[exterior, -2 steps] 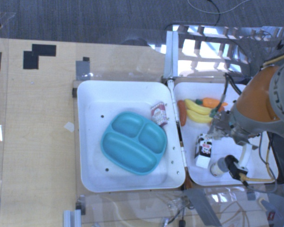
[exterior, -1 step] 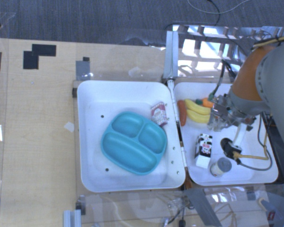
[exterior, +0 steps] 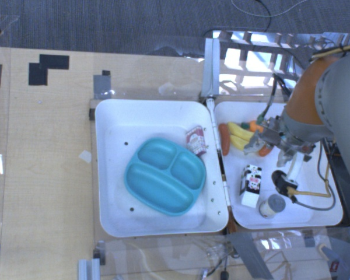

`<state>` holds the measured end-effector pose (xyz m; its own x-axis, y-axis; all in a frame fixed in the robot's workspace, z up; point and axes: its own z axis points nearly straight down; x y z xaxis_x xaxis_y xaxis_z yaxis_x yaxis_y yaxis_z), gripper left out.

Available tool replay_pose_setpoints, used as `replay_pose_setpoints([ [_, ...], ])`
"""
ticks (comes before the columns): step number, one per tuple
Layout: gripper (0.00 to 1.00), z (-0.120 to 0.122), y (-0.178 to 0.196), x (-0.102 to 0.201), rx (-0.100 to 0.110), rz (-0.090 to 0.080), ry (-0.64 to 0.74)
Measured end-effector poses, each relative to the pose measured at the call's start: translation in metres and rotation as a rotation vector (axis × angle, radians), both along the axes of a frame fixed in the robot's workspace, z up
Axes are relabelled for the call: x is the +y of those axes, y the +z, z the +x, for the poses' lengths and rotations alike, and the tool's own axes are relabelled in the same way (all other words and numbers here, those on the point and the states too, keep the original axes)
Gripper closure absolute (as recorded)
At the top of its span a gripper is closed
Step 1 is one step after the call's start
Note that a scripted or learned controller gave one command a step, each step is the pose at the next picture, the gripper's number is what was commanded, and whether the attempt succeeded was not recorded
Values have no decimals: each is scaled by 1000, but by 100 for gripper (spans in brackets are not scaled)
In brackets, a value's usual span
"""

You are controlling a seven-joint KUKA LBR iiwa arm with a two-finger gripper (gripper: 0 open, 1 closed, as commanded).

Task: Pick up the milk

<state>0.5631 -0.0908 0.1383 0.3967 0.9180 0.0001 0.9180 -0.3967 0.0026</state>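
The milk is a small white carton with black cow patches. It lies in the right bin, near that bin's front left. My gripper hangs over the middle of the right bin, above and slightly right of the carton and apart from it. It sits over a cluster of toy food. Nothing shows between it and the milk.
Under and beside the gripper lie a yellow banana, a brown sausage, an orange carrot and a red piece. A grey can stands right of the milk. The left bin holds a blue divided plate and a red-white packet.
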Motion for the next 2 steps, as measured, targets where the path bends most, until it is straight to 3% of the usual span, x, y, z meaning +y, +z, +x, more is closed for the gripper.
replay_pose_setpoints([
  [1,0,-51,-49,7,-10,0,110],
  [2,100,-48,-38,8,-16,0,113],
])
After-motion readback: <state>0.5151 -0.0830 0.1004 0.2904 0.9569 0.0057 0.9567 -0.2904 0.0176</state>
